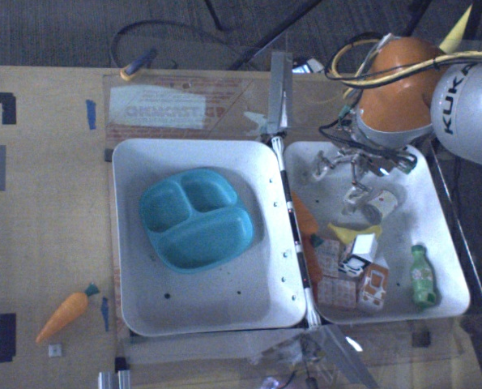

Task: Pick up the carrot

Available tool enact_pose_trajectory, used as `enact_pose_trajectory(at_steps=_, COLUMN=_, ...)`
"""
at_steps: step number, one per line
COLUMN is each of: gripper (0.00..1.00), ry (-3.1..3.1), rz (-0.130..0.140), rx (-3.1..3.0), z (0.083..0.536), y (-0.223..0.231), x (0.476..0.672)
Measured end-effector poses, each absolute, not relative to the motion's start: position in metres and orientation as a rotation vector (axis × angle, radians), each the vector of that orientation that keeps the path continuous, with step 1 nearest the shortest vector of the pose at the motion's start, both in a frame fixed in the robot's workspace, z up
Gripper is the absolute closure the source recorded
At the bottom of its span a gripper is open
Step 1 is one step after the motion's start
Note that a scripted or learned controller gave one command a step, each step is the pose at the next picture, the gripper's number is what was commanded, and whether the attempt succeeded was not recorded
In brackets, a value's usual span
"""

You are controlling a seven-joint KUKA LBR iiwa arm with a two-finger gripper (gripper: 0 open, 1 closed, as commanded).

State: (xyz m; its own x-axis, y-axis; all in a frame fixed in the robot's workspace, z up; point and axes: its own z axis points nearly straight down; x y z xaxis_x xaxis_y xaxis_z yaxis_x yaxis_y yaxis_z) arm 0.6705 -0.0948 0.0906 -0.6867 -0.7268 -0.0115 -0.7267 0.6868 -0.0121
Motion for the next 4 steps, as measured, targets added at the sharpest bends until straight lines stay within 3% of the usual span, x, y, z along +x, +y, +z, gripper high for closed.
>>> enact_pose_trajectory(at_steps=1, gripper=1.00, ry=2.864, rz=-0.010, rx=-1.225, z=0.103, y=-0.094, x=0.673)
enact_pose_trajectory(at_steps=2, gripper=0.00, ry=2.865, rz=-0.010, rx=-1.225, z=0.103, y=-0.094, x=0.673)
enact_pose_trajectory(at_steps=3, gripper=0.00, ry=2.655, rz=-0.001, rx=-1.666, z=0.187, y=-0.076, x=0.623)
enact_pose_trajectory(at_steps=4, gripper=0.00, ry=2.413, rz=0.000, rx=-2.003, z=0.105, y=-0.131, x=0.642)
